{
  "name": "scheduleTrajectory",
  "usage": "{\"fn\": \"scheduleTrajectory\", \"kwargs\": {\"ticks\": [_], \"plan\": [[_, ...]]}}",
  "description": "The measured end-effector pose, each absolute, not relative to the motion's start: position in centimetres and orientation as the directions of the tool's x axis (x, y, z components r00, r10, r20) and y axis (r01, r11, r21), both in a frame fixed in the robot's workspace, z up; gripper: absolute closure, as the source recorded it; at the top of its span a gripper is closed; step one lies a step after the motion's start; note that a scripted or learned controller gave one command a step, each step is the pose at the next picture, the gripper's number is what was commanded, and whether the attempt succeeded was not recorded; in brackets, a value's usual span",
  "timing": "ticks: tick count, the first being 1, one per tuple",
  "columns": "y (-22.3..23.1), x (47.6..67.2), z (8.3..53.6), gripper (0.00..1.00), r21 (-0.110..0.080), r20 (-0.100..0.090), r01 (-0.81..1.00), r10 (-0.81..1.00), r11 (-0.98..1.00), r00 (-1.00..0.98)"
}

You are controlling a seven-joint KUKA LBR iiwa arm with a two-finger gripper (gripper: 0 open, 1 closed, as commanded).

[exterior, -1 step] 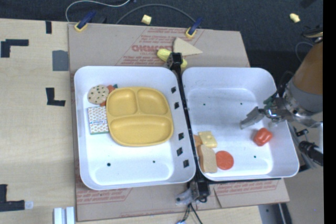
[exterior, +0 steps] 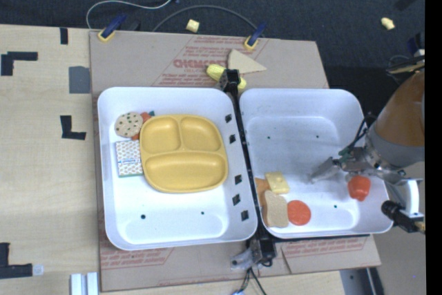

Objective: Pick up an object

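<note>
Hovering near the right bin's (exterior: pixel 304 101) right wall, end effector (exterior: pixel 345 164) state unclear.

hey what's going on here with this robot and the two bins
A grey robot arm reaches in from the right over the right white bin, its gripper low near a small red-orange piece. A red disc and tan pieces lie nearby. The left white bin holds a yellow divided tray.
</note>
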State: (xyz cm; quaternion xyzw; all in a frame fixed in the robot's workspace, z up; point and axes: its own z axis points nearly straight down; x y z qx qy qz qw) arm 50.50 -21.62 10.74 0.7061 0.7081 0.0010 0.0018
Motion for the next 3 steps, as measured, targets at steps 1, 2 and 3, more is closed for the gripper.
{"fn": "scheduleTrajectory", "kwargs": {"ticks": [1, 2, 3], "plan": [[-22.4, 57.6, 8.6, 0.00, 0.004, -0.003, 1.000, 1.000, 0.004, -0.004], [-13.3, 63.1, 8.7, 0.00, 0.006, -0.002, 1.000, 1.000, 0.009, -0.009], [-20.6, 55.7, 10.6, 0.00, -0.004, -0.003, 1.000, 1.000, -0.008, 0.008]]}}
